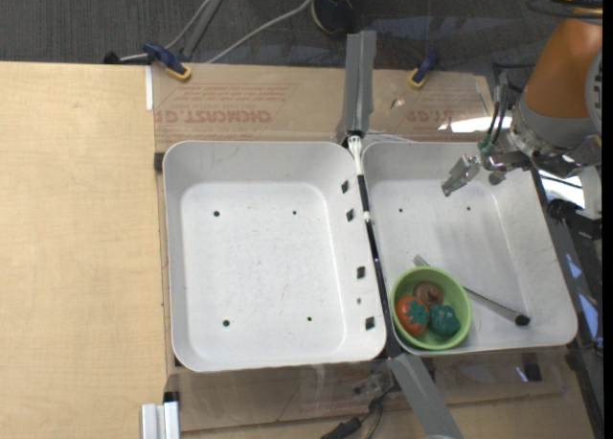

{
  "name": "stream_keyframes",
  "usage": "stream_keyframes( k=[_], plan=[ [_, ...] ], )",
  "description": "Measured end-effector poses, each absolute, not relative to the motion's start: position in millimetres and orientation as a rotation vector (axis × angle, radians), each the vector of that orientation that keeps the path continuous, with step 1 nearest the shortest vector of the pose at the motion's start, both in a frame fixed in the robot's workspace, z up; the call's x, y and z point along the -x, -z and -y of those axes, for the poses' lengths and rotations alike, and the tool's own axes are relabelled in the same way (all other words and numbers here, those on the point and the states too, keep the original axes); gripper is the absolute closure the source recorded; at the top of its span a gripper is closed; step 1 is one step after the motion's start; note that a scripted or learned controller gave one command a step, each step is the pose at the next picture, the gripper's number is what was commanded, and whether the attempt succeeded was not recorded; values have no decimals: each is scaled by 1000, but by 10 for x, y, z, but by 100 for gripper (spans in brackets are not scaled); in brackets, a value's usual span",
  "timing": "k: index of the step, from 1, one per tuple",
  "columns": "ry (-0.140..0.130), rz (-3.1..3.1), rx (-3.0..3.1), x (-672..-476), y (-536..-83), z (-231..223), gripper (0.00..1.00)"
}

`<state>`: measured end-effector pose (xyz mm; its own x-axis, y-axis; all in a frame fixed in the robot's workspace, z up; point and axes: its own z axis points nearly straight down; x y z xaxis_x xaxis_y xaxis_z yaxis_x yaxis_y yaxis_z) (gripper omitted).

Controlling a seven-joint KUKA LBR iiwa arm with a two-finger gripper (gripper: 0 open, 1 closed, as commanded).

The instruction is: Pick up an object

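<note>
— Target?
— Small round green plastic bowl (433, 305), sitting in the near left corner of the right-hand shallow white bin (536, 236), close against its walls. Carrying a red-orange rounded toy (412, 312) and a teal one (443, 320).
— Handling?
— Probably light, stiff and a little slick. Best pinched across the rim, on the side facing away from the bin walls. Likely to tip or spill its load if lifted fast.
— Anything easier?
— Slim grey utensil with a black end (479, 298), lying flat just beside the bowl. Thin and low, so hard to get under.
— And the grey two-finger gripper (460, 176)?
— Hovering over the far part of the same bin, well apart from the bowl. Open or closed: impossible to tell.
</note>
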<state>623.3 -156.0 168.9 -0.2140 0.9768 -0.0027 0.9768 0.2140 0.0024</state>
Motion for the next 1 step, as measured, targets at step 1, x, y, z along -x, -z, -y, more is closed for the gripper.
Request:
stream_keyframes(
  k=[1],
  plan=[
    [3, -2258, -2186, -5734, -910, 1181, 0]
  ],
)
